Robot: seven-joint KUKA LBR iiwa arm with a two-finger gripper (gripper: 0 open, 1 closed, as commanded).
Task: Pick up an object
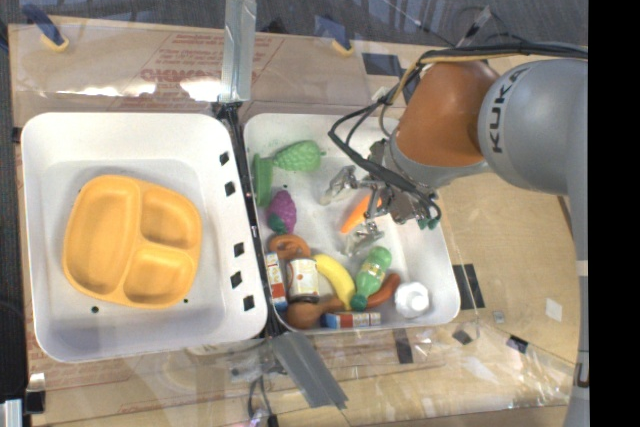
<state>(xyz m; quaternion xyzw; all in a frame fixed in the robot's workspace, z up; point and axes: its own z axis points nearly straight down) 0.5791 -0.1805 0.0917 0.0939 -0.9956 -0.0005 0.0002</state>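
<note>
My gripper (362,207): over the right bin (440,260), jaws closed on a carrot (354,213). Below it: green bottle (373,267), banana (335,277), purple grapes (283,210). Left bin (40,215): one yellow tray (132,240).

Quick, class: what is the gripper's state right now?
Gripper: over the right bin, by an orange carrot-like piece; open or shut cannot be told.
</note>
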